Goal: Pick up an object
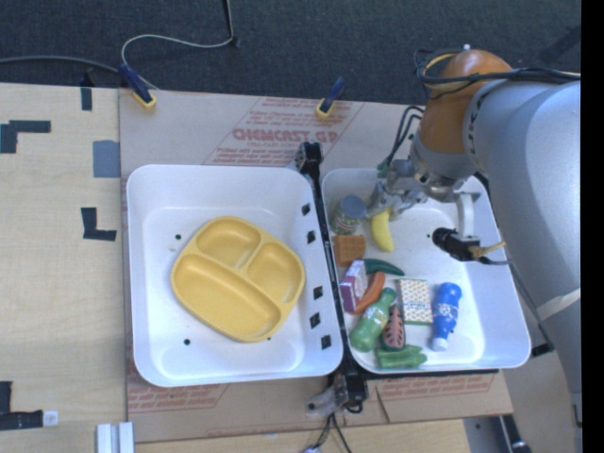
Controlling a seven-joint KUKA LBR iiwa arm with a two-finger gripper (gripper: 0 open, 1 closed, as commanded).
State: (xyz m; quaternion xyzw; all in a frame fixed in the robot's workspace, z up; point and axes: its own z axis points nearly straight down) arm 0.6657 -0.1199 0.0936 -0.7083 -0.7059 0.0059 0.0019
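**Gripper low over the banana in the right bin**

Reaching in from the right, with the orange-banded wrist bent down over the back of the right bin (500,347). Gripper (389,204) set just above the upper end of a yellow toy banana (382,231), next to a small grey can (347,213). Impossible to tell how the hand is set: tips blurred against the banana's top, and no clear sign of anything held between them. Likely positioned there because the banana lies apart from the crowded pile, so easier to close on cleanly.

Nearer the front, packed close together: an orange-brown block (349,248), a blue and white bottle (444,311), a patterned card (415,301), a carrot (372,295), a green bottle (368,328), a pea pod (400,357). In the left bin (151,281), a yellow divided plate (238,277), lying flat, well apart from the arm.

Judged as the approach or closing step; pickup not yet shown.
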